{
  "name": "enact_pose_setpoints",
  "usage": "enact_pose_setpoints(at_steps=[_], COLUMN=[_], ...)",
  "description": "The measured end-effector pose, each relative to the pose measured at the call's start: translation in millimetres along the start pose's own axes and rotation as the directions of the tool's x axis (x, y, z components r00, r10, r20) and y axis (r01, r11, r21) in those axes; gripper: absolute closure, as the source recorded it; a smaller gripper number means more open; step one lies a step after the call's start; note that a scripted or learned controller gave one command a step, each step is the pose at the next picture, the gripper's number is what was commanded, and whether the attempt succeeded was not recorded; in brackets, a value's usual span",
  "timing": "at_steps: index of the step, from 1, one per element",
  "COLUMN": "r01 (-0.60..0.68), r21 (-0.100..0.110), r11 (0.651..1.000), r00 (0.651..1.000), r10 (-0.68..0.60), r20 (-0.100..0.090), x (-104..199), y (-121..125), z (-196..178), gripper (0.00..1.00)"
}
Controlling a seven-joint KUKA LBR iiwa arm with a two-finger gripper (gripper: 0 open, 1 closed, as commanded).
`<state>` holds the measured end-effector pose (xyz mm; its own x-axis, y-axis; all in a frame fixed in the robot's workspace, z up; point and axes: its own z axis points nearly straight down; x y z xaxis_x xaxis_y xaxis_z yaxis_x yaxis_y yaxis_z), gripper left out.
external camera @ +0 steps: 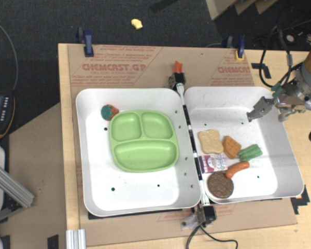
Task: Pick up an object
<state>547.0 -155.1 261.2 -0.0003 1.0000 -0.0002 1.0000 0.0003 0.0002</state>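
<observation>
My gripper (272, 110) hovers over the upper right of the right bin (280, 185), fingers spread open with nothing between them. Below and left of it lie a tan cracker (210, 140), an orange nugget (231, 146), a green pickle-like piece (250, 151), an orange sausage (237, 168), a pink packet (213, 163) and a round brown patty (220, 184). All of them rest on the bin floor, apart from the gripper. In the left bin (93, 180) a green divided plate (143, 140) sits beside a small red and teal ball (110, 111).
The two bins meet at a black seam (189, 134) with clamps at both ends. Blue clamps (87, 41) hold the cardboard base at the back. Cables hang at the upper right (280, 61). A yellow scrap (137, 23) lies on the dark floor behind.
</observation>
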Motion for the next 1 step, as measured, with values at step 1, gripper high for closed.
enact_pose_setpoints(at_steps=[1], r01=[0.005], r21=[0.006], r11=[1.000], r00=[1.000], r10=[-0.005], r20=[-0.004], x=[53.7], y=[11.8], z=[58.9], gripper=[0.00])
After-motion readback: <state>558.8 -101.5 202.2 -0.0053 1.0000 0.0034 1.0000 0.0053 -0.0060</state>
